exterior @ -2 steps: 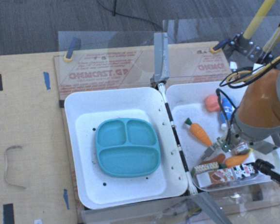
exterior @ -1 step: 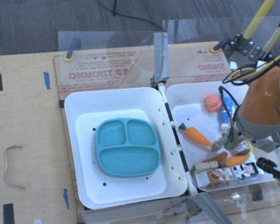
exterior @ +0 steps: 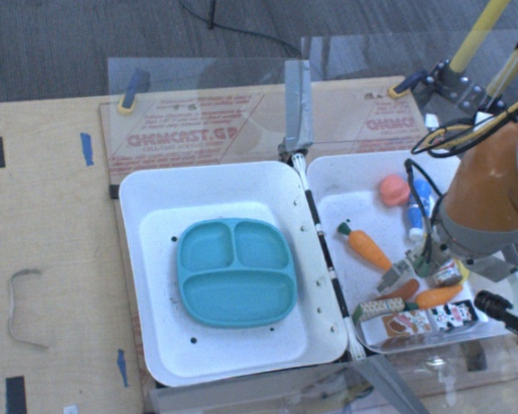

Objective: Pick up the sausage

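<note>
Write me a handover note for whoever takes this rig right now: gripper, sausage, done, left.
Gripper: low in the right bin, just below the carrot; whether it is open or shut cannot be told.
Sausage: lying on the bin floor right at the gripper tip, beside the orange piece and above the printed cards.
Done: arm brought down to the sausage.
Left: a confirmed grasp and lift; nothing shows it held yet.
Left bin holds the teal divided plate, untouched.
</note>
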`<state>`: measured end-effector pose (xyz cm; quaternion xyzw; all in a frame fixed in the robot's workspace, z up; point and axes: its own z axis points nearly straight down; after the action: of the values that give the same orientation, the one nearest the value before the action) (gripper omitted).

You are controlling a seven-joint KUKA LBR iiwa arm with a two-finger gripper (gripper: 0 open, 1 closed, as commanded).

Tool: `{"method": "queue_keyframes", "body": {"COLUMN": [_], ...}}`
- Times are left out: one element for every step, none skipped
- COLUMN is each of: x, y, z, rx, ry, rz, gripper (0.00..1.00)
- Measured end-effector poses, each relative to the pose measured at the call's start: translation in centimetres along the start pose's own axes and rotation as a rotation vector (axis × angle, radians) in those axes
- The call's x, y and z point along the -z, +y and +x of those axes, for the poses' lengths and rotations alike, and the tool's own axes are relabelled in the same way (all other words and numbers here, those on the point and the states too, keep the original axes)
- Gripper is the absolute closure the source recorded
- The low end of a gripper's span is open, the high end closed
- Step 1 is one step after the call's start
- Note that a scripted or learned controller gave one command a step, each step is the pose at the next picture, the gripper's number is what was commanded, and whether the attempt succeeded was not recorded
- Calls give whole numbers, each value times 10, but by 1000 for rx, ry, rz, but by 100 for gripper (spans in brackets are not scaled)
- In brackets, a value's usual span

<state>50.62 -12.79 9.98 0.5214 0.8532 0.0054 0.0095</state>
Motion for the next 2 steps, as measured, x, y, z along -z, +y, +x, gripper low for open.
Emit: {"method": "queue_keyframes", "body": {"x": [-10, -11], "y": [-15, 16], "z": [16, -14], "rx": [58, 164], "ry": [2, 8], "rz": [5, 11], "gripper": [0, 0]}}
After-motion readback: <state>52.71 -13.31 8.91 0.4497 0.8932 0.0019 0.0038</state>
